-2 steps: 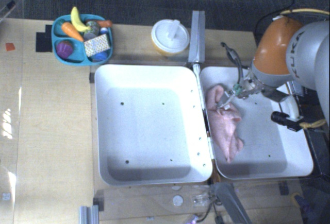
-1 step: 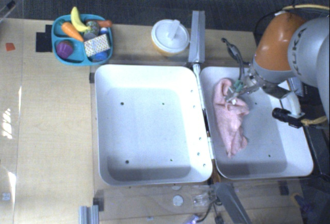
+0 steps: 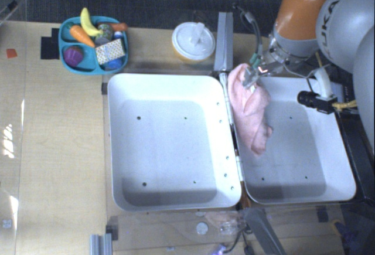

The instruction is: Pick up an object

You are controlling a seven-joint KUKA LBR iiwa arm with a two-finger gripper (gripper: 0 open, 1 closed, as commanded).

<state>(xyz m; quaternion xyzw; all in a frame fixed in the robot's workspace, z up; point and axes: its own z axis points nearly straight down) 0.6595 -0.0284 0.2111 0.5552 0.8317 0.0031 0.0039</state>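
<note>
Pincer sits upper right of centre, at the top-left corner of the right bin, just under the grey wrist and orange band. It looks pinched on the top end of the pink cloth: fabric bunches right at the fingertips and the rest drapes away from there.

Cloth position: along the left wall of the right bin, hard against the divider with the left bin. Long axis runs top-to-bottom in frame, slightly toward lower right. Upper end at the pincer, lower end trailing toward mid-bin. So the cloth lies directly below the pincer in frame, hanging from the grip point.

Judgement: grasp looks made, lift is the open step. The move turns on a straight pull up from the top end; the tail probably rests on the bin floor, can't tell for certain.

Risk: the grip is on an edge fold, could slip. Cloth may also snag the divider rim.
</note>
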